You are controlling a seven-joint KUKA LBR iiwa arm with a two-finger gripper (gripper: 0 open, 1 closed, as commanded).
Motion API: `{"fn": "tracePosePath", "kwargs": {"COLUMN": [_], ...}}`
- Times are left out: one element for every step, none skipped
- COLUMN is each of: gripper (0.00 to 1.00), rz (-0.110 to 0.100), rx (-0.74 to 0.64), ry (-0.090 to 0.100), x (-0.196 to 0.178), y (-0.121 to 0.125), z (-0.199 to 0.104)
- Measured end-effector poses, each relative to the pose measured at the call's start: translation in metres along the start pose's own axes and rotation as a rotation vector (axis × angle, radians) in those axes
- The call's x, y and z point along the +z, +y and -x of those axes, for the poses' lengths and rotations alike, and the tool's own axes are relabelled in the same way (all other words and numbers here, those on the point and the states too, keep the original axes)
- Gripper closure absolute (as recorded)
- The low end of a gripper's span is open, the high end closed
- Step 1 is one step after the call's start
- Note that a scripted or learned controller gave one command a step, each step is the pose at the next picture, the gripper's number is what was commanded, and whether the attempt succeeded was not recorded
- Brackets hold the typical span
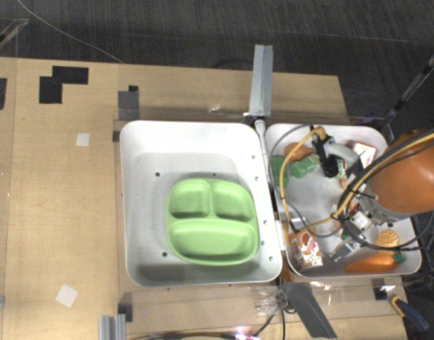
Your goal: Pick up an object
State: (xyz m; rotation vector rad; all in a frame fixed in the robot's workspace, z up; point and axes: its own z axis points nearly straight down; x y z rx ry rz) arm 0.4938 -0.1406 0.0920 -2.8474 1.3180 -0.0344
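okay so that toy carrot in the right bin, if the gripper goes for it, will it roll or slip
The toy carrot looks smooth and tapered, so it would probably slip toward its thin end if pinched off-centre. Its round body would likely roll when nudged, though it lies close to the right bin's near wall, which should stop it. It probably stays stiff.

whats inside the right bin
The right bin holds a toy carrot, a green item, a small printed packet and a round biscuit-like piece. The arm and its cables cover the middle.
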Motion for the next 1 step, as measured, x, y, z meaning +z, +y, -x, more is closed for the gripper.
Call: {"fn": "tracePosePath", "kwargs": {"gripper": [0.0], "rz": [0.001], "rx": [-0.148], "ry": [-0.013], "x": [0.0018], "y": [-0.0044], "z": [-0.0093]}}
